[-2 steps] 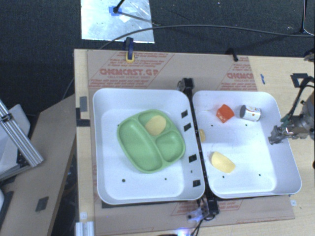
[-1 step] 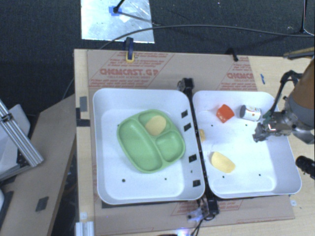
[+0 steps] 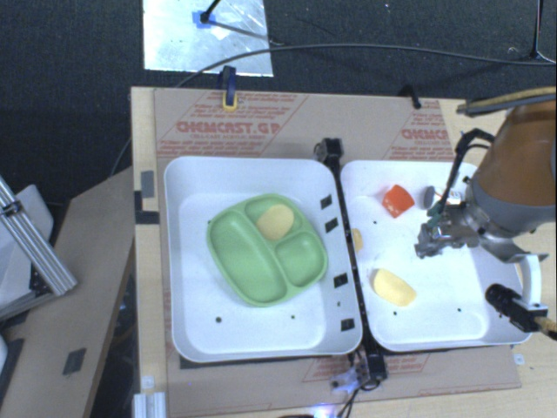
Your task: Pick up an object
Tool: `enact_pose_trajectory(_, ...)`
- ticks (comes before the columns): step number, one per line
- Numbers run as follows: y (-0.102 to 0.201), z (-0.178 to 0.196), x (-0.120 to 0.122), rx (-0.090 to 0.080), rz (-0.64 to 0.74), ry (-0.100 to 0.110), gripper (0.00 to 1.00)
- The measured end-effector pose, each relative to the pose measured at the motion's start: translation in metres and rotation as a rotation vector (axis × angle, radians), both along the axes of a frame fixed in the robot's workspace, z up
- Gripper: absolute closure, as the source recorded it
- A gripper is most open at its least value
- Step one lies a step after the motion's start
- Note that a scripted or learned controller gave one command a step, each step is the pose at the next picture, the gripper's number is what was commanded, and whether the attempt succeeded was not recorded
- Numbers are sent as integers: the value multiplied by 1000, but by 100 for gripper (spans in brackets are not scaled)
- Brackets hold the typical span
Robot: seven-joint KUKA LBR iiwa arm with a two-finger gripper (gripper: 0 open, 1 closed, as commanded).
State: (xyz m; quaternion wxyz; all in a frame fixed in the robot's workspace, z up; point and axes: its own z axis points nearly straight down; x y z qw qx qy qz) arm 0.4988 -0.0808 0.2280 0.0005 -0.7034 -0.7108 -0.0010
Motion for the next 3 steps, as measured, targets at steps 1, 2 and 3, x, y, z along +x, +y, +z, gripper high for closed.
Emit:
enact_pose_trajectory(1, 51, -6, 11, -1, -1, -2, 100)
enact_pose_trajectory(2, 110, -3, 20, 1, 1, -1, 100)
enact_pose_trajectory(3, 160, -8, 8, 0, 0, 0, 100)
